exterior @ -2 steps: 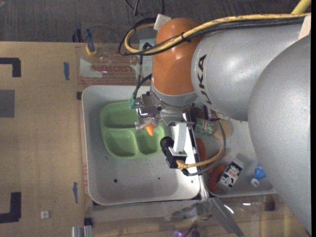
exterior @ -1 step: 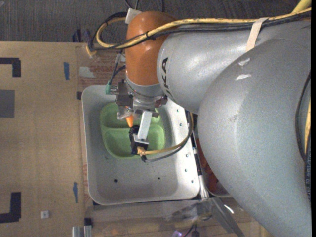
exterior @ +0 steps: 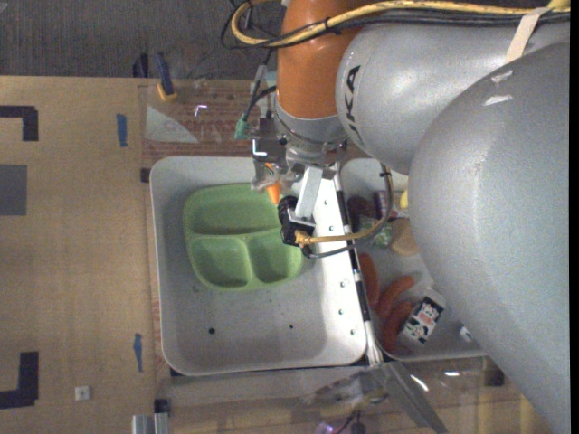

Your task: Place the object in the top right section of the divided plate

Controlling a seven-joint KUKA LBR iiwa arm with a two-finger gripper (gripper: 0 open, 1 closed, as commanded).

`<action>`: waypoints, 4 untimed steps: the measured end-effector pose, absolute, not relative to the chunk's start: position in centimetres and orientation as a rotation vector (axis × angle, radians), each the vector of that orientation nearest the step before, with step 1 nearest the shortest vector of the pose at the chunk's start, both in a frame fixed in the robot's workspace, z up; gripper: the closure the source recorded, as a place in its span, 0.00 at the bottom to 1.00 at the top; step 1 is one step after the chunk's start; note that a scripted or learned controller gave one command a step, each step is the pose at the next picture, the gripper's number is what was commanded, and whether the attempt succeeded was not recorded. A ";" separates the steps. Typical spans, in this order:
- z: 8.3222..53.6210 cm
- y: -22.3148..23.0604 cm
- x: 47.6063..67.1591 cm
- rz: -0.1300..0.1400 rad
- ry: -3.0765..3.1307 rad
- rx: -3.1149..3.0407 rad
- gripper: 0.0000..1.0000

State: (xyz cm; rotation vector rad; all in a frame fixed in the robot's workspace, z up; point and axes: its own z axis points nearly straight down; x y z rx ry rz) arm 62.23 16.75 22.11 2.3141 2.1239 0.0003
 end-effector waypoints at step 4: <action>21.7 22.5 47.8 -0.005 2.170 2.275 1.00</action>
